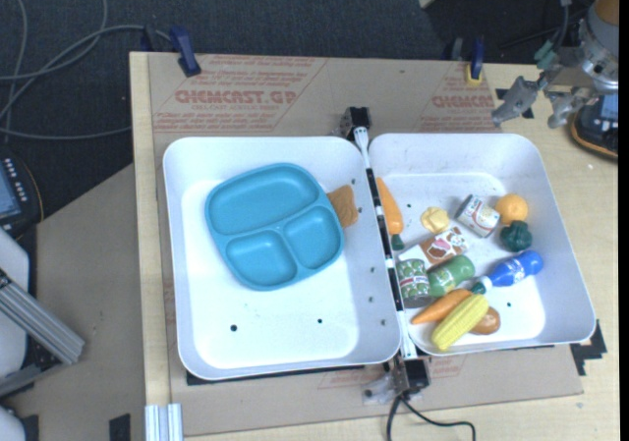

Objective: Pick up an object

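At the bench's far right corner: the gripper (531, 98) hangs above the board, outside both bins, fingers spread apart with nothing between them.
Right bin (550, 174): holds the toys, all well apart from the gripper.
Toys: corn (459, 320) touching a carrot (439, 306) at the near edge; blue bottle (514, 269); orange ball (511, 206) just above a dark green piece (515, 236); small can (479, 215).
Left bin (187, 233): a blue tray (273, 225) with three compartments, and a brown piece (343, 204) touching its right edge.
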Motion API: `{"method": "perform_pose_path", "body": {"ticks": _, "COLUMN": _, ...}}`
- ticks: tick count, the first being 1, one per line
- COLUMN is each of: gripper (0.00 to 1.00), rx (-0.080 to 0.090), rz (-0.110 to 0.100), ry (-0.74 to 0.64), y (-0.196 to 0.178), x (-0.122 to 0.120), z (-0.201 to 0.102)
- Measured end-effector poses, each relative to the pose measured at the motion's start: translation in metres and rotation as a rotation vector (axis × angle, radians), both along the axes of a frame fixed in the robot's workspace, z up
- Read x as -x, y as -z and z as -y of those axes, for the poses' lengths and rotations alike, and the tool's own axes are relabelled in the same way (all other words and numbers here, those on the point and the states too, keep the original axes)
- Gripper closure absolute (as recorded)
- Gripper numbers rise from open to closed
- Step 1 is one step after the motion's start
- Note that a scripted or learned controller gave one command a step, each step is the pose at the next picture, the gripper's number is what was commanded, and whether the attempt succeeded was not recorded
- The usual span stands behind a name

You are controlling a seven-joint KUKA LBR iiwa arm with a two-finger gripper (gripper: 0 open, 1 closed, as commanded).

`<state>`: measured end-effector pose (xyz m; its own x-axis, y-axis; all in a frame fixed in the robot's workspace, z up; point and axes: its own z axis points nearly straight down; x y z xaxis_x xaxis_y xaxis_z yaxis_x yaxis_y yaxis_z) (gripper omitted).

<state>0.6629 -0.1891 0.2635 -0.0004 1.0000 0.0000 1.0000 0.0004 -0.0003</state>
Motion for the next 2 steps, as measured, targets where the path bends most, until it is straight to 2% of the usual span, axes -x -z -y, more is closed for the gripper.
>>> {"method": "perform_pose_path", "body": {"ticks": 1, "gripper": 0.00, "rx": -0.020, "rz": -0.006, "ry": -0.003, "y": 0.184, "x": 0.015, "z": 0.027}}
{"method": "perform_pose_path", "body": {"ticks": 2, "gripper": 0.00, "rx": -0.011, "rz": -0.002, "ry": -0.003, "y": 0.178, "x": 0.087, "z": 0.029}}
